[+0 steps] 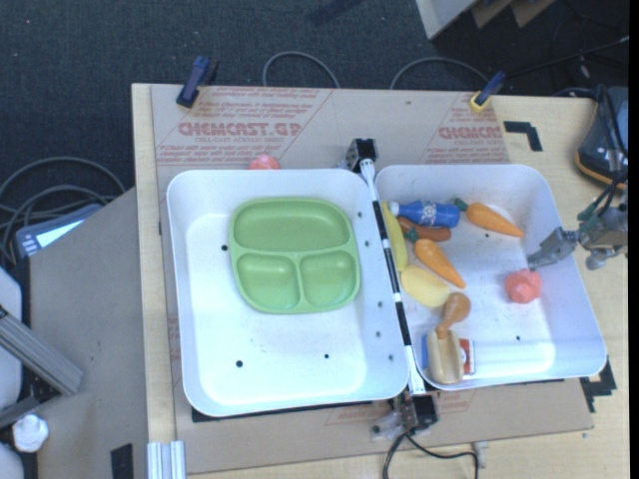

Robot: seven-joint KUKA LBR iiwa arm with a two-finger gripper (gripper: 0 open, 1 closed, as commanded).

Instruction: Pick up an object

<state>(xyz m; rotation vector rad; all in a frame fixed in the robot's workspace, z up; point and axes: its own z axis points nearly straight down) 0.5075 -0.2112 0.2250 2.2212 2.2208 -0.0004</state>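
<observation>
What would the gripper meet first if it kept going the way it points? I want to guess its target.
Most likely the pink strawberry-like toy. The gripper points left and downward from the right bin's right edge, and that toy lies just beyond its tip. Height above the bin floor is unclear, so it might pass over.

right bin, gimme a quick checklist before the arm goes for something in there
1. Gripper over the right bin: ok, it sits by that bin's right wall.
2. A target near it: ok, the pink object lies just below and left of it, on bare floor apart from the other items.
3. Gripper free of any load: ok, nothing shows between its fingers.
4. Finger opening wide enough: cannot tell, too small and blurred.
5. Other items crowding the target: ok, the two carrots, blue bottle and yellow pieces lie further left.
6. Green tray out of the way: ok, it sits in the left bin.
</observation>
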